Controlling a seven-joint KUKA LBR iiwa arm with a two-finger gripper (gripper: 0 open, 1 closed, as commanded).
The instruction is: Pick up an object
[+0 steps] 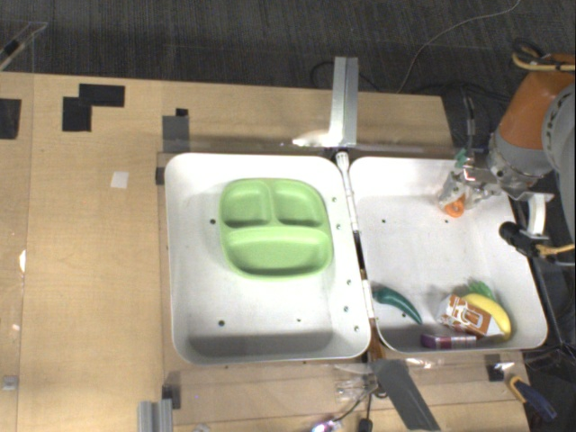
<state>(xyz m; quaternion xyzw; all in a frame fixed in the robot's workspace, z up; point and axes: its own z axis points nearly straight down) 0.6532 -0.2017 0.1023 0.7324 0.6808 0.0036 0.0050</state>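
Two white bins side by side. Left bin [189, 241]: green divided tray [274, 226], flat, mid-bin, well apart from the arm. Right bin [396, 259]: gripper [459, 190] low near the far right corner, a small orange piece [454, 207] just at its tips. Seems pinched between the fingers, though too small to confirm. Near edge: banana [490, 313], small carton [461, 314], green curved thing [397, 302], purple marker [447, 338], clustered, untouched, likely spare targets.
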